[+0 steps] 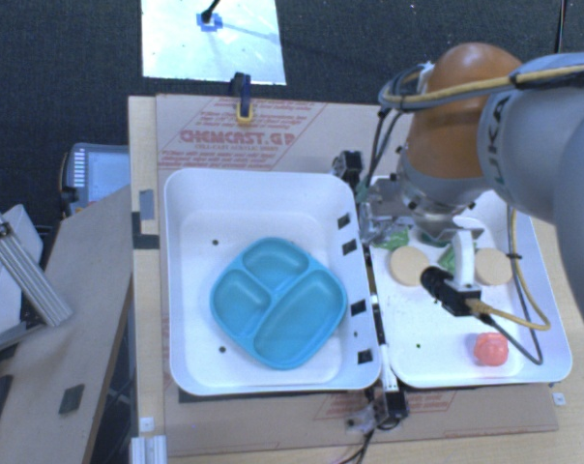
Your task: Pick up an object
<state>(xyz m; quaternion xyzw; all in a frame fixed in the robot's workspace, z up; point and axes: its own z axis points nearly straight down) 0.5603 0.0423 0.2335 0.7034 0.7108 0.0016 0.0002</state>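
1. Landmark = the right bin point(553, 356), one of two shallow white bins side by side on the tabletop point(147, 114).
2. Nearest the camera, by the right bin's front edge: a pink roundish object point(491, 349), lying free on the bin floor, nothing touching it.
3. A yellow cable point(510, 315) ran across the bin floor just behind the pink object, from a black part under the arm.
4. Mid-bin: two tan round discs, one point(408, 265) toward the bin's left wall, the other point(494, 266) toward its right side, w/ a green-and-white item point(460, 256) standing between them.
5. Further back in the right bin, a bit of green point(396, 232) showed under the wrist; too hidden to ID.
6. The end effector point(437, 222) sat low over the back-left part of the right bin, below the orange band point(461, 114). Couldn't tell its state – fingers hidden by the wrist.
7. Left of the right bin: the left bin point(195, 201), holding a blue divided plate point(277, 303) w/ three compartments, roughly at its centre.
8. Beyond both bins: cardboard w/ red print point(236, 136), and a yellow-and-black clamp point(243, 100) at its far edge.
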